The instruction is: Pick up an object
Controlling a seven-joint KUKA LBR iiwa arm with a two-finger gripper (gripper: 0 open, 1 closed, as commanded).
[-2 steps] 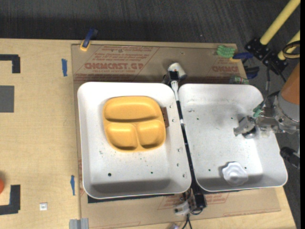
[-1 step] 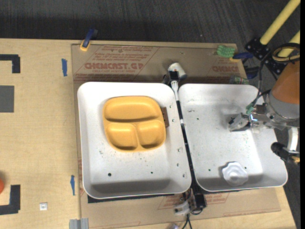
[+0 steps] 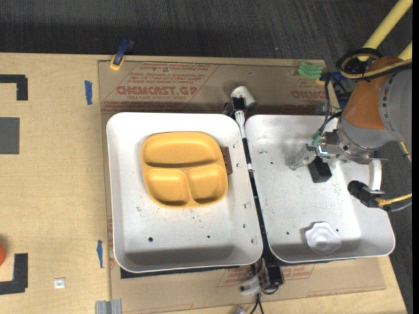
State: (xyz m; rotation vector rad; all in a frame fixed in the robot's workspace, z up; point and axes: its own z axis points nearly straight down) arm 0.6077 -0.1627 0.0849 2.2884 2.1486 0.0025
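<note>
A yellow three-compartment tray (image 3: 185, 168) lies in the middle of the left bin (image 3: 131, 234). A small white rounded object (image 3: 321, 235) rests near the front edge of the right bin (image 3: 281, 208). My gripper (image 3: 313, 164) hangs over the upper right part of the right bin, pointing down toward its floor. It is well apart from the white object, which lies nearer the front. I see nothing held by it.
The grey arm with its orange band (image 3: 366, 106) comes in over the right bin's far right corner, with cables (image 3: 373, 198) trailing along the right rim. A black divider (image 3: 252, 188) separates the bins. A white fitting (image 3: 241, 97) sits behind them.
</note>
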